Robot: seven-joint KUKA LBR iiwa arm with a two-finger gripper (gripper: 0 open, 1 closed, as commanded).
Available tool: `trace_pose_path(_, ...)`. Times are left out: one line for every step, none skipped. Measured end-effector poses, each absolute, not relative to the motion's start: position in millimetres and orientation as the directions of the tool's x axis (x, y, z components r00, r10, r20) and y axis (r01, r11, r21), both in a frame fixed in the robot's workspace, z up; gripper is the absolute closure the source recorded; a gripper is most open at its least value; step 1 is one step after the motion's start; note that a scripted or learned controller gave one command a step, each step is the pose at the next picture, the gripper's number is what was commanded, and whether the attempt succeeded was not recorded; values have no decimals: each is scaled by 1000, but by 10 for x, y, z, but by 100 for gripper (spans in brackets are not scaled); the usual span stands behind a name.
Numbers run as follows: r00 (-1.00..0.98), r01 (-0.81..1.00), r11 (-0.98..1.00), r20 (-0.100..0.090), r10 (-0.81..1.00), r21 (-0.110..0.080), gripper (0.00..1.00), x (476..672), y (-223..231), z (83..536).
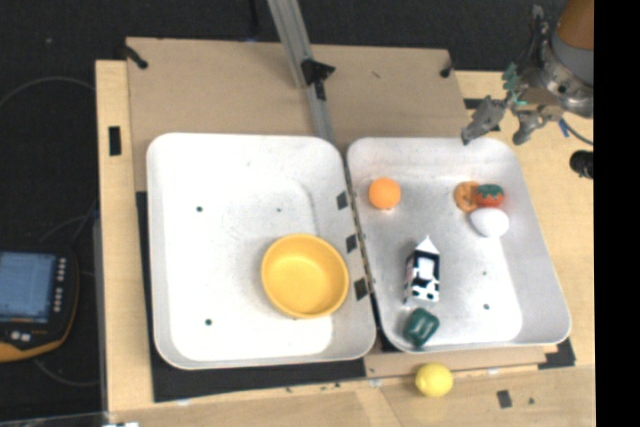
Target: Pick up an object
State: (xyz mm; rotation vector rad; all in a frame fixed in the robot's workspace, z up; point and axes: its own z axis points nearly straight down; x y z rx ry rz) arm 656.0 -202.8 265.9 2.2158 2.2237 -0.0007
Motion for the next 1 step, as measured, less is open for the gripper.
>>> trace_pose_path(-4, 1000, 4, -3, 1000, 1, 0, 6558, -2033, 2660)
